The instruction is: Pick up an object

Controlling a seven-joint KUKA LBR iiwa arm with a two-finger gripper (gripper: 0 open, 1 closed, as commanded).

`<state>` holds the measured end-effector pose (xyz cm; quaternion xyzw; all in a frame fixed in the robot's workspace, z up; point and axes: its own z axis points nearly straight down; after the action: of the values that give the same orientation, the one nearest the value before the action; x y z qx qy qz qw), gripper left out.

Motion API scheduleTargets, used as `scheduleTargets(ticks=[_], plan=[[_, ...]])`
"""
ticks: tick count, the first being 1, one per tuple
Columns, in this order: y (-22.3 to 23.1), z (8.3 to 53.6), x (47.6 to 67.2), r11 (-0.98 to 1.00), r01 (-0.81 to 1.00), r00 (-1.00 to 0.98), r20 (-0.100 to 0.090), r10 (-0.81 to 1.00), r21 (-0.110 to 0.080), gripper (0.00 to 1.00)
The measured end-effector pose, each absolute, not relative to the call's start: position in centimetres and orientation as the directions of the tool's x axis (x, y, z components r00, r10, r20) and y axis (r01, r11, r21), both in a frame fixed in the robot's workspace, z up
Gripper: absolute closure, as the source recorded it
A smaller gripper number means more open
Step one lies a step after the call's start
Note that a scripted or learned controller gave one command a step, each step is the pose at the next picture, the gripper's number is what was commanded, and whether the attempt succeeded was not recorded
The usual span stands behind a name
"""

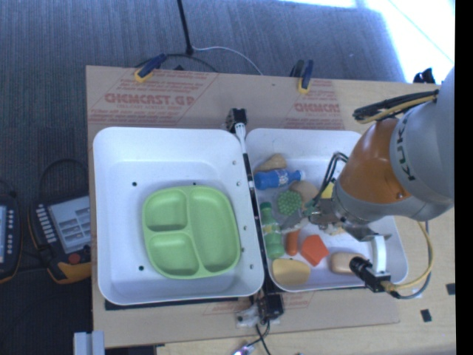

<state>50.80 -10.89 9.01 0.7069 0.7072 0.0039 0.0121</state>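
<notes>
Over the right shallow white bin [399, 261], hand [319, 214] hovers by the green ridged toy [289, 202]; grip state cannot be told. Advise descending straight, centred on one item, avoiding neighbours.

camera view: overhead | slanted down | both bins [103, 198] framed

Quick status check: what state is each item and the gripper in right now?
Green divided plate: flat in left bin, nothing on it.
Blue bottle: lying on its side, right bin.
Orange block: resting loose.
Gripper: low over the right bin's pile.
</notes>
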Motion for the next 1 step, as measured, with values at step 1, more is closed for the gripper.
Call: scheduleTargets(ticks=[1], plan=[[-10.9,10.04,50.81,0.0,1.0,0.001,-0.01,1.0,0.021,1.0]])
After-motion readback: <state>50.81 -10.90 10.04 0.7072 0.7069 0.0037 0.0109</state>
